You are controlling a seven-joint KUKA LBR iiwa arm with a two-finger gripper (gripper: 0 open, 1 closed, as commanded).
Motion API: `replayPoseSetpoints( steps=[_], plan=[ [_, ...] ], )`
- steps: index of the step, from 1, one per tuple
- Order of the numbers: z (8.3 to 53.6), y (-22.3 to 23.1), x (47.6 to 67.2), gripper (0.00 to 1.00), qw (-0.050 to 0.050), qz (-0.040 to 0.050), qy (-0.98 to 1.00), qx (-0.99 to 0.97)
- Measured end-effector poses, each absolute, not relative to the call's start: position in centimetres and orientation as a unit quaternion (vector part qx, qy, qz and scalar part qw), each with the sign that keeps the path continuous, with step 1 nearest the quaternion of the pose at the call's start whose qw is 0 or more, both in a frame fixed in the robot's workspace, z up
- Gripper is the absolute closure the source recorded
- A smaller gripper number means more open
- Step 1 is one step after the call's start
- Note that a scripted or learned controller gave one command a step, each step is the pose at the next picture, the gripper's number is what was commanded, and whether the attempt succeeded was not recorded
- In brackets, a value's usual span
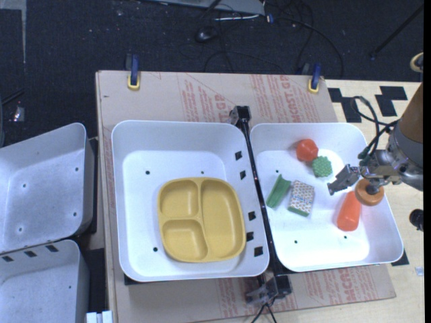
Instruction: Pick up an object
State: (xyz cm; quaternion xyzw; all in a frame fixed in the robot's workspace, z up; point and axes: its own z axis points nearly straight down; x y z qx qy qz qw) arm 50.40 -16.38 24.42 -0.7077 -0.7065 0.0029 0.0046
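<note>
One fixed camera looks down at a slant on my bench [182, 96] from well above, taking in both white bins, left bin [135, 140] and right bin [384, 237], while my arm [412, 136] enters from the right.

Arm [412, 123]: you see a grey, rounded body at the right bin's [323, 261] right rim.
Wrist: pale metal fittings, with dark cables looping beside them.
Gripper [343, 179]: dark, angular fingers over the bin's right half.
</note>
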Motion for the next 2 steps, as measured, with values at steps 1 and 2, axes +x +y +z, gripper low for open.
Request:
replayPoseSetpoints(
  steps=[1, 2],
  plan=[
    [24.9, -16.3, 50.6, 0.0, 0.0, 0.0003, -0.708, -0.707],
    [20.2, -17.0, 50.0, 0.0, 0.002, 0.0015, -0.706, -0.708]
  ],
)
